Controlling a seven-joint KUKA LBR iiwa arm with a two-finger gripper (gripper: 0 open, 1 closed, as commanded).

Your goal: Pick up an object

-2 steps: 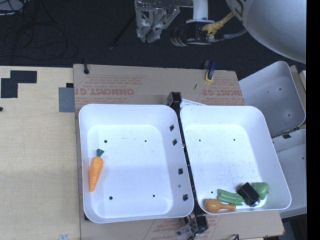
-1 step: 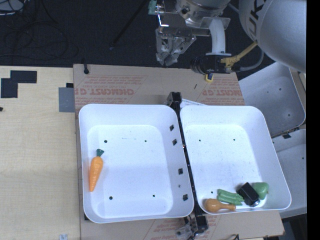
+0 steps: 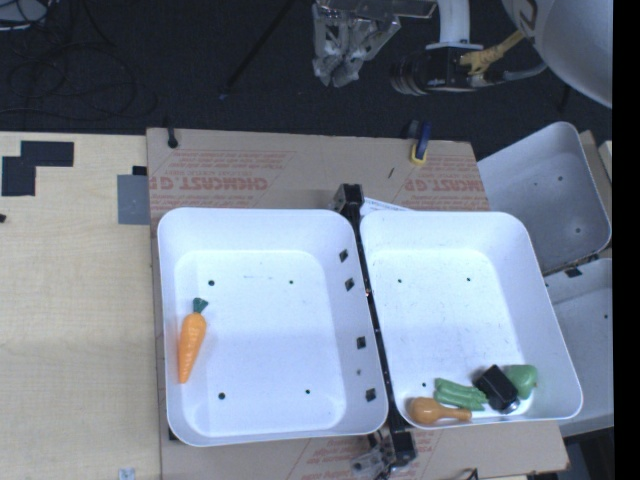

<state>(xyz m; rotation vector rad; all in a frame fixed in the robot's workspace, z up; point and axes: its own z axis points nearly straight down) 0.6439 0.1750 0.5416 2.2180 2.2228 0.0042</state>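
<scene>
Objects for picking number five in total, spread over two white bins on the bench. Camera view: the left bin [image 3: 250, 230] holds one item, an orange carrot [image 3: 191, 339] with a green top, lying near the bin's left wall and pointing roughly up and down the frame. The right bin [image 3: 450, 230] holds four items, all clustered in its near right corner: one orange pear-shaped piece [image 3: 434, 411] at the front edge, one long green pod [image 3: 460, 395] just beside and partly above it, one black block [image 3: 497, 387] touching the pod's right end, and one rounded green piece [image 3: 523, 376] against the black block's far side.

One gripper [image 3: 342, 63] hangs high above the bench at the top of the frame, well apart from both bins, over the dark floor behind the cardboard sheet [image 3: 300, 173]. Nothing is seen between its fingers; whether they are spread or pressed together I cannot tell from this angle. One grey arm [image 3: 560, 18] enters from the upper right.
</scene>
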